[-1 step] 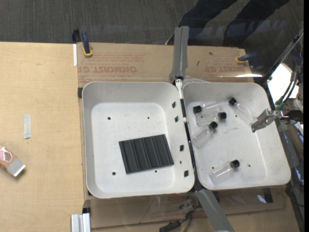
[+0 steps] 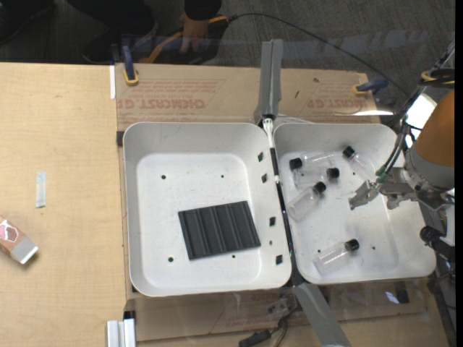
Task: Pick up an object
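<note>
The arm enters from the right of the frame, and its pincer (image 2: pixel 364 196) hangs over the right bin (image 2: pixel 405 270), towards that bin's right-hand side. The pincer's state cannot be determined, and nothing is seen held in it. The right bin contains several clear vials with black caps: a cluster of vials (image 2: pixel 318 172) in its upper half and one single vial (image 2: pixel 337 252) lying apart near its lower edge. The left bin (image 2: pixel 145 266) contains a dark ribbed panel (image 2: pixel 218 229) lying flat at centre. The step in hand appears to be the approach, with no pick yet made. The next move calls for selecting one vial, centring the pincer over its body, descending, then closing across the narrow axis.
</note>
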`<state>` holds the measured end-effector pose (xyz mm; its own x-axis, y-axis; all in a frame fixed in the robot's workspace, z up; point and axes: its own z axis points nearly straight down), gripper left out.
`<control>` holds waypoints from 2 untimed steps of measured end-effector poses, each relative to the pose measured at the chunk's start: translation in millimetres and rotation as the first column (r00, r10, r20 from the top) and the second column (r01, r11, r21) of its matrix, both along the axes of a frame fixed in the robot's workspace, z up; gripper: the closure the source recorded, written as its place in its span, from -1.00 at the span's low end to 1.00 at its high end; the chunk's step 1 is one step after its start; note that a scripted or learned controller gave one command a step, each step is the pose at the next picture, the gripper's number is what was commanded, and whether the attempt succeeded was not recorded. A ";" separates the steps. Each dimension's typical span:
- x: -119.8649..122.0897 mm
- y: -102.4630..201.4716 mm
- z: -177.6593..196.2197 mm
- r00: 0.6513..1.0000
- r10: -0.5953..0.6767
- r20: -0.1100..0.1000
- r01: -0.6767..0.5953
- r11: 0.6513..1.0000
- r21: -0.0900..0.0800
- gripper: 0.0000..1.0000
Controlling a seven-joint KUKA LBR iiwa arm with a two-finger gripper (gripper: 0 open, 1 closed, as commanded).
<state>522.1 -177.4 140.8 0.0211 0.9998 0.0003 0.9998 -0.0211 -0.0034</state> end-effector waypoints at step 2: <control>-43.3 -45.3 170.3 0.819 0.574 0.005 -0.574 0.819 -0.004 -1.00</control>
